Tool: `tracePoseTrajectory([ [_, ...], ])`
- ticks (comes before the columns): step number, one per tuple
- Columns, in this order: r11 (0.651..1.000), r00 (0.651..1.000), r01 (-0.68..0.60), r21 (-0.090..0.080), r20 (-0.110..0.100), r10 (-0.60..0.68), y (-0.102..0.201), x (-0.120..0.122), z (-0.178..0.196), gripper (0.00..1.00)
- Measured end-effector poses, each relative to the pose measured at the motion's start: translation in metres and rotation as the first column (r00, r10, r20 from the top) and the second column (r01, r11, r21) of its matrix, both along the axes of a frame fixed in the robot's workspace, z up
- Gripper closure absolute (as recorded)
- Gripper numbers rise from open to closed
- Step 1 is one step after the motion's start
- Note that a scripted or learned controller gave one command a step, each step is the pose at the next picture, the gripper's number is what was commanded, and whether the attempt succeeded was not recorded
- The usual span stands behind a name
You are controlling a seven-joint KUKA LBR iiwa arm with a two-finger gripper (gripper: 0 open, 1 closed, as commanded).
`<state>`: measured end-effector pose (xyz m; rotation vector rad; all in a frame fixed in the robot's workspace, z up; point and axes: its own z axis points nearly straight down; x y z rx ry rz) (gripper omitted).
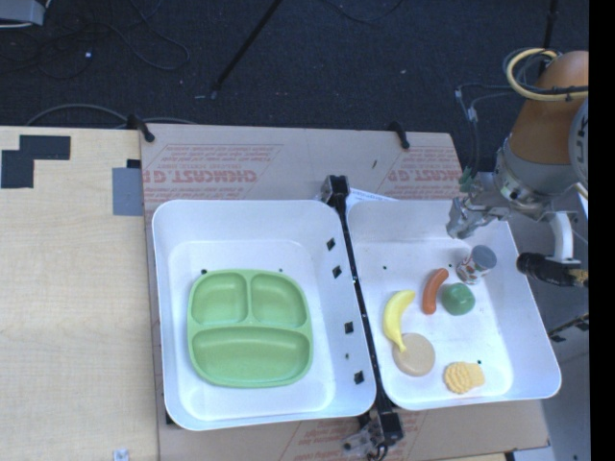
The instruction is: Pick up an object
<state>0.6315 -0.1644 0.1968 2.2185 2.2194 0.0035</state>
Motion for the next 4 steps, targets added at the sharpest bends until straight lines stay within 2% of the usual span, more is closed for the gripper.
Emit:
tracePoseTrajectory([
  [1, 1.000, 1.000, -0.001, 0.000, -0.002, 0.001, -0.001, 0.000, 0.053, 1.00],
  [2, 1.000, 1.000, -0.003, 0.003, -0.009, 0.003, 0.045, -0.027, 0.047, 1.00],
  [3, 1.000, 1.000, -0.003, 0.003, -0.008, 0.003, 0.095, -0.040, 0.053, 1.00],
  [4, 1.000, 1.000, -0.003, 0.003, -0.010, 0.003, 0.151, -0.057, 0.039, 1.00],
])
